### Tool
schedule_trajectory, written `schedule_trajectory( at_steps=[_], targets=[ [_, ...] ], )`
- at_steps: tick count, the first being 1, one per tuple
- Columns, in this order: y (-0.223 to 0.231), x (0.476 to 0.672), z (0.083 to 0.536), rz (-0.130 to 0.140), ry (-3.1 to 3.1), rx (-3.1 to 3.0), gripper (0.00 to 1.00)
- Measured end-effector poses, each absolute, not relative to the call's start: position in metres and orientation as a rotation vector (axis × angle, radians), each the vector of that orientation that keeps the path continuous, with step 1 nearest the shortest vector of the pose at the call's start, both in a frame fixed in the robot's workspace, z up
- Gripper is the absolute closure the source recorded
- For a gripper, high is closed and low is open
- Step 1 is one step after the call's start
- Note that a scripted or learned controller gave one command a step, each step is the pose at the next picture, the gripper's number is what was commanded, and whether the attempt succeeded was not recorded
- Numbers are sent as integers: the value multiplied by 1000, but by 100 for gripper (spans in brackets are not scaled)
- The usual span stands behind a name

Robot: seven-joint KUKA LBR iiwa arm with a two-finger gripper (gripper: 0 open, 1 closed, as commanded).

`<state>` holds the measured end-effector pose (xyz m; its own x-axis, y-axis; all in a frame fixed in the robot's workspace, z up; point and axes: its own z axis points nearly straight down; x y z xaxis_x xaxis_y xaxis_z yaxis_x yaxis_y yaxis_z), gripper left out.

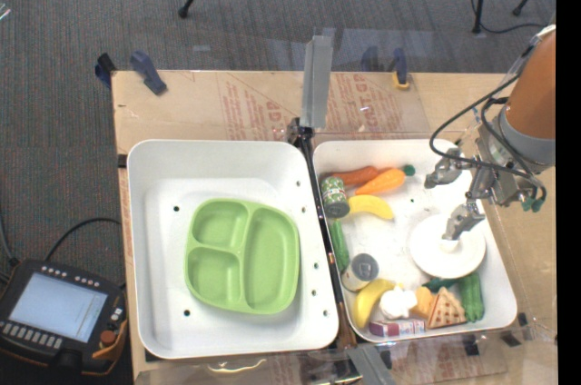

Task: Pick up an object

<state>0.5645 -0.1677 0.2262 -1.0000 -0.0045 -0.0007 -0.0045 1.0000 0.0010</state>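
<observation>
At the near edge of the right bin (505, 320), a waffle-like toy wedge (446, 309), a green vegetable (472, 295), a white toy (396, 303) and a yellow banana (367, 300) are seen close together. Just behind them a white plate (445, 251) is lying, and the gripper (459, 225) is placed over it; nothing is seen between its fingers, but their opening cannot be told. Farther back, a second banana (371, 206), a small can (333, 195) and two carrots (381, 182) are found. A green divided tray (242, 255) is lying in the left bin (145, 192).
</observation>
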Motion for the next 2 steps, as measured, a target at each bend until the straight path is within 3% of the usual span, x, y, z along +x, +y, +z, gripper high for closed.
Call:
schedule_trajectory(
  at_steps=[1,2],
  targets=[
    [-142,642,86,7,3148,-98,0],
    [-106,645,88,3,3139,99,0]
  ],
)
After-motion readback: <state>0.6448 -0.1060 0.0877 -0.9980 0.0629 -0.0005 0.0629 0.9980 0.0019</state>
